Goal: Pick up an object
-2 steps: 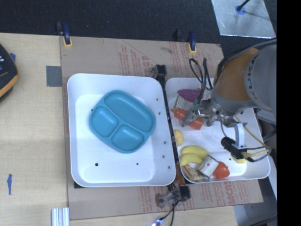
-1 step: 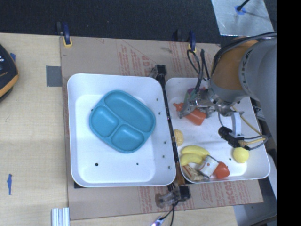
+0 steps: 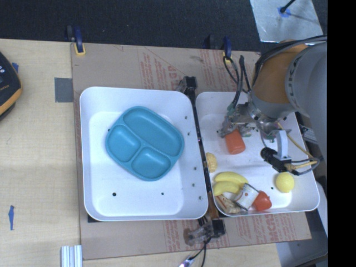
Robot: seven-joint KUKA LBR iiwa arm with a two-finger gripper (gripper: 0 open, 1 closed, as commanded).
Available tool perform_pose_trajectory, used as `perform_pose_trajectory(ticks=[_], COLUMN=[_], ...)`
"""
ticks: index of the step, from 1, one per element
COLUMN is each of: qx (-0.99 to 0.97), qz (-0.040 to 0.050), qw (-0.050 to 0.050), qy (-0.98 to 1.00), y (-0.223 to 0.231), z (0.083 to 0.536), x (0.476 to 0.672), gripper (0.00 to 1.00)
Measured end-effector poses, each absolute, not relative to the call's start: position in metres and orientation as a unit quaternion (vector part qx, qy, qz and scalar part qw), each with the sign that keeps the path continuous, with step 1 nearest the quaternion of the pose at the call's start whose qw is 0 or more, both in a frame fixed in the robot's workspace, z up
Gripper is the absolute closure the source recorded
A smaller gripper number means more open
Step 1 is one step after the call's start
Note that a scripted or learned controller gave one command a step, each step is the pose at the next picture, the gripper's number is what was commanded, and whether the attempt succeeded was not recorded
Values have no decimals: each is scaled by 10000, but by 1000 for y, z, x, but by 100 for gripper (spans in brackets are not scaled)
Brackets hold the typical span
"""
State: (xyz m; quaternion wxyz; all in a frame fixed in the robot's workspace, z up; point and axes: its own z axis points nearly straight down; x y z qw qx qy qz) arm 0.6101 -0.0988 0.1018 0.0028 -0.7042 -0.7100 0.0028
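Pincer point(image 3: 238, 128) sits right on a stubby orange cylinder point(image 3: 235, 143) in the right bin point(image 3: 211, 102) (smooth, plastic-looking); can't tell if it's gripping. Glossy banana point(image 3: 228, 182) and round yellow ball point(image 3: 284, 182) lie nearer the front.

Pincer point(image 3: 238, 128) seemingly touching orange cylinder point(image 3: 235, 143)
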Motion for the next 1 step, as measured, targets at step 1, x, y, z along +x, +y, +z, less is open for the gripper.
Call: perform_pose_trajectory(ticks=[1], qx=[-7054], qz=[1], qw=[8], qy=[-7088], y=[-25], z=[193], x=[598], gripper=[100])
